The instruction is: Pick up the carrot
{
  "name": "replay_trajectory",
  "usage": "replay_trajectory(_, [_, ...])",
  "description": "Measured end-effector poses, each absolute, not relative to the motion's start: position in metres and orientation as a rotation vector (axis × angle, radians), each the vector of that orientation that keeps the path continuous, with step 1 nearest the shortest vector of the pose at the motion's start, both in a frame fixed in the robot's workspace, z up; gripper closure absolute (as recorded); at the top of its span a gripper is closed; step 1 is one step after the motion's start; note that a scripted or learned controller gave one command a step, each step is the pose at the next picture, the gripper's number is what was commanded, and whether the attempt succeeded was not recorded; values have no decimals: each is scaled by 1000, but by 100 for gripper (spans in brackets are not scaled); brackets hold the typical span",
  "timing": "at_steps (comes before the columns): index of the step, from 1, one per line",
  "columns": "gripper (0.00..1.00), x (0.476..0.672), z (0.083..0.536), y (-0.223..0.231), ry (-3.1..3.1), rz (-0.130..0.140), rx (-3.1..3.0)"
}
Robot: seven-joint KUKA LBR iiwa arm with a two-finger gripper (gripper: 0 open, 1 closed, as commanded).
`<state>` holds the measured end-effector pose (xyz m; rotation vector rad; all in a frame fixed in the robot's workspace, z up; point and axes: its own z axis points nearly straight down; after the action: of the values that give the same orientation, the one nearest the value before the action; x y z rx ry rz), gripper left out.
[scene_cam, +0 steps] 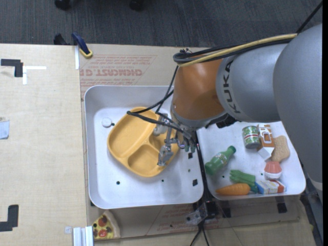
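The carrot [234, 189] is orange and lies flat near the front edge of the right bin [294, 186]. My gripper [165, 145] hangs over the left bin [97, 178], above the right rim of a yellow divided plate [128, 142]. Its fingers look spread apart, with nothing between them. The carrot lies well to the gripper's right and nearer the front, across the wall between the bins. The arm's orange wrist band [197, 94] covers the back corners where the two bins meet.
Around the carrot in the right bin lie a green bottle [219, 160], a green vegetable [242, 177], a small can [251, 136], a tan biscuit [280, 148] and a small box [270, 187]. A toy pizza slice [104, 227] sits outside the left bin's front.
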<state>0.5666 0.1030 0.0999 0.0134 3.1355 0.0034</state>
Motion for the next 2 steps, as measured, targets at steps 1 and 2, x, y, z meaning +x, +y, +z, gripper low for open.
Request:
replay_trajectory(1, [0, 548, 98, 104, 3119, 9, 124])
replay_trajectory(2, [100, 550, 107, 101, 3116, 8, 135])
